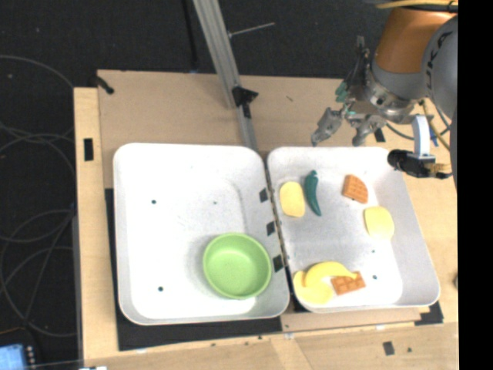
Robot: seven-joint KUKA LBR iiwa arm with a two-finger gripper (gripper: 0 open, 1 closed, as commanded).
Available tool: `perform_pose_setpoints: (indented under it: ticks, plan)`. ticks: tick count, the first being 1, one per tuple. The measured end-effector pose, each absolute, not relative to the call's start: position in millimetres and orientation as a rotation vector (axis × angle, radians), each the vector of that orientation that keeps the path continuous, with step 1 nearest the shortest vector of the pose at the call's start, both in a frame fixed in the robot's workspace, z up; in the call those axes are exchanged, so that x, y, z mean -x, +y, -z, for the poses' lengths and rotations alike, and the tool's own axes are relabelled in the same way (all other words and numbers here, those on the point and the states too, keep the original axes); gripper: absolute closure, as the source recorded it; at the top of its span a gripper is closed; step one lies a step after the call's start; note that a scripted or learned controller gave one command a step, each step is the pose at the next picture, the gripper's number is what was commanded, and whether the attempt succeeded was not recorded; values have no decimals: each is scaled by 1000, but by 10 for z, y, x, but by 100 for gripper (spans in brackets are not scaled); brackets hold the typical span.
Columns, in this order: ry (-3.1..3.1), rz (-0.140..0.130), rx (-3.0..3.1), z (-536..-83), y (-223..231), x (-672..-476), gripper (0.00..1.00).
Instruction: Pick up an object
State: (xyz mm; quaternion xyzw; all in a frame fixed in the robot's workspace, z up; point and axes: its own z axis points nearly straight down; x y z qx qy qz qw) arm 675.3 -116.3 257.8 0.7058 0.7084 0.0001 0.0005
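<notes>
My gripper (343,130) hangs above the far rim of the right bin (408,284), its two fingers spread open with nothing between them. Below it in that bin lie a pale yellow piece (291,199), a dark green pepper-shaped thing (313,192) and an orange waffle-like piece (354,188). Farther right is another pale yellow piece (379,222). At the near edge a yellow banana-like thing (323,277) lies with a second orange waffle piece (347,284) on it. A green bowl (237,265) stands in the left bin (154,183).
A slanted metal rail (219,48) runs down from the top to the gap between the two bins. The wooden bench (169,106) surrounds both bins, with bare board behind them.
</notes>
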Motion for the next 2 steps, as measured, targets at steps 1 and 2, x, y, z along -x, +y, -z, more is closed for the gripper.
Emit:
perform_pose_setpoints:
  ticks: [1,2]
  plan:
    - [2224,1,-2216,-2580,-1168,-6752,0]
    - [2221,6,-2220,-2162,-1178,-6755,0]
